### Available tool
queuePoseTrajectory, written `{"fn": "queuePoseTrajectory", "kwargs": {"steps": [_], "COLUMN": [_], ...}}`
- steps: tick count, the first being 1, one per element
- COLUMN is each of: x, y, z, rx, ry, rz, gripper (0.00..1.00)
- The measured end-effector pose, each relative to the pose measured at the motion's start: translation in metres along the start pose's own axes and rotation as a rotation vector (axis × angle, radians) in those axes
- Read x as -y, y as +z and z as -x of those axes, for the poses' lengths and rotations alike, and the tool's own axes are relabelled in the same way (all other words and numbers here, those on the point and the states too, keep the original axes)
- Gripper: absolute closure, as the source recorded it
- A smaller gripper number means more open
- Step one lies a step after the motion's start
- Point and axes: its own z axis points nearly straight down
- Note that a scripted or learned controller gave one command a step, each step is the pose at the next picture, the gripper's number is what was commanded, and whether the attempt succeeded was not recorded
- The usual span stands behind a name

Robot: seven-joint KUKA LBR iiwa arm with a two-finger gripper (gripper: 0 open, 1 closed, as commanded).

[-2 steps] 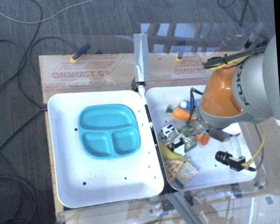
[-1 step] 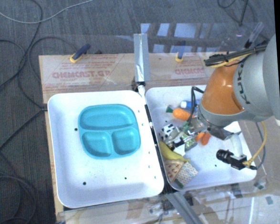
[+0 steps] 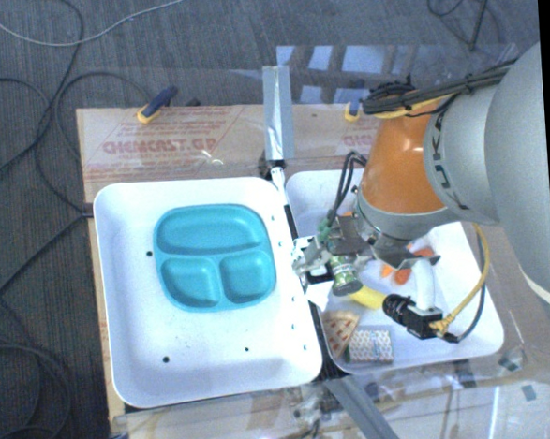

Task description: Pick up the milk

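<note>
Claw (image 3: 340, 277): down in the right bin, at its left side near the divide between the bins; open or closed cannot be told, hidden under wrist hardware.
Milk: cannot be picked out with certainty among the small items under the arm; location cannot be told.
Arm (image 3: 477, 153): grey, orange band above the wrist, reaching in from the right and covering the upper right bin.
Cable (image 3: 468, 299): yellow, looping from the wrist down to a black plug near the bin's front.
Right bin (image 3: 485, 340): white, shallow, holding several small items beside and below the claw.
Yellow item (image 3: 367, 297): lying just below the claw, tilted.
Orange item (image 3: 403, 274): small, just right of the claw, partly hidden.
Waffle (image 3: 339, 329): tan, gridded, near the front left corner of the right bin.
Packet (image 3: 369, 347): patterned, pale, just right of the waffle at the bin's front.
Left bin (image 3: 135, 364): white, shallow, touching the right bin along its edge.
Tray (image 3: 214, 256): teal, three compartments, lying flat in the left bin's upper middle.
Bench (image 3: 157, 147): tan board with faded red print, two clamps with yellow handles on its back edge.
Floor (image 3: 23, 109): dark grey carpet, thin cables trailing across it at left and top.
</note>
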Motion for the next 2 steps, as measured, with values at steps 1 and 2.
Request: {"fn": "queuePoseTrajectory", "kwargs": {"steps": [1,2], "x": [-0.051,-0.060], "y": [0.005,-0.051], "z": [-0.058,-0.044], "rx": [0.000,0.001], "ry": [0.165,-0.100], "rz": [-0.013,-0.009], "gripper": [1.00,1.00]}}
